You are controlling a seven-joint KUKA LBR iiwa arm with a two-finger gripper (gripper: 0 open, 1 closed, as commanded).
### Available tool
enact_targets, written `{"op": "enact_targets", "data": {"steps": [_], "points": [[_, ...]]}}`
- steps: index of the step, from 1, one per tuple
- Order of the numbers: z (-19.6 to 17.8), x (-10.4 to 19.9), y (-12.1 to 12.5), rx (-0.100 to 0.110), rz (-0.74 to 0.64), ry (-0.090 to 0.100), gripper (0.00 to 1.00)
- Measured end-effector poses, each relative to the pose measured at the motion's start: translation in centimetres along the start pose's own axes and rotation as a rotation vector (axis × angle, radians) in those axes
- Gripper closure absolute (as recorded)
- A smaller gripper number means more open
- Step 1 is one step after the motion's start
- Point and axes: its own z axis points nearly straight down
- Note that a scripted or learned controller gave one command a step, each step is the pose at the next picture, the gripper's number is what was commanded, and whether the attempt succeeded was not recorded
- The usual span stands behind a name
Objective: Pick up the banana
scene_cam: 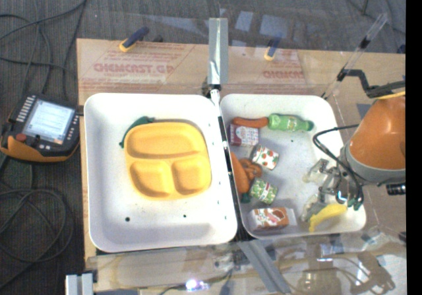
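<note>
Right bin (293, 103): white plastic, smooth, matt. Yellow tray (169, 158): moulded plastic, smooth, slight sheen. Green bottle (289, 122): glossy plastic. Banana (326, 215): smooth, matt yellow. Bench top (165, 66): brown cardboard, matt. Floor (79, 3): grey carpet, rough.

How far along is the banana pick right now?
Done: the arm has reached the right white bin, its two-finger gripper sitting just above the yellow banana in the near right corner. In hand: nothing visibly gripped; the banana lies on the bin floor. Left: grasp and lift.
</note>
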Motion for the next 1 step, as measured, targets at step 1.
{"op": "enact_targets", "data": {"steps": [1], "points": [[-1.16, -0.29, 0.19, -0.003, 0.0, -0.008, 1.0]]}}
